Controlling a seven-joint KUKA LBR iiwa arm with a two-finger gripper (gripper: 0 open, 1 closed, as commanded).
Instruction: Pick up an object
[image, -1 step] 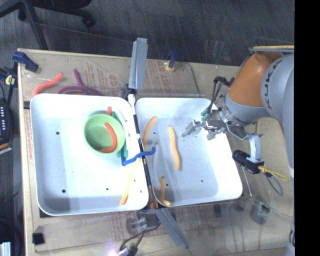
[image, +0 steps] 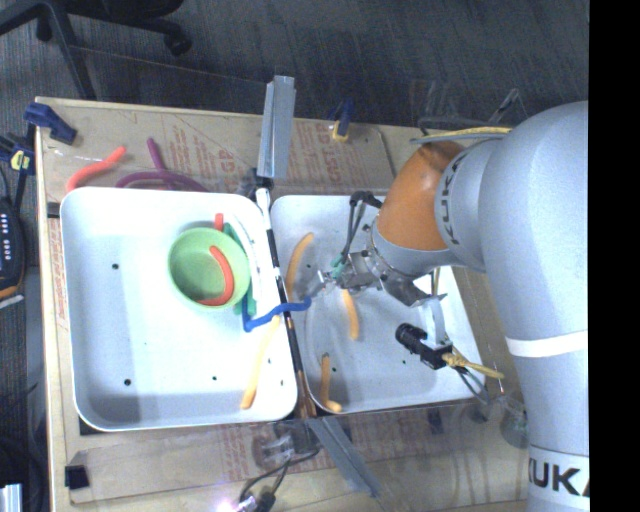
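Risk: the grey two-finger gripper (image: 338, 275) sat low in the shallow white right bin (image: 385, 395), close to that bin's left wall. A descent there could clip the wall or the thin blue wire piece (image: 270, 315) draped over it.

Likely target, by my read: the slim orange plastic stick (image: 351, 312), lying flat on the right bin's floor just below the gripper. It was thin and low, so it could easily slip or get nudged aside.

Couldn't tell the gripper's opening; nothing visibly held.

Another curved orange strip (image: 298, 258) lay toward the right bin's upper left.
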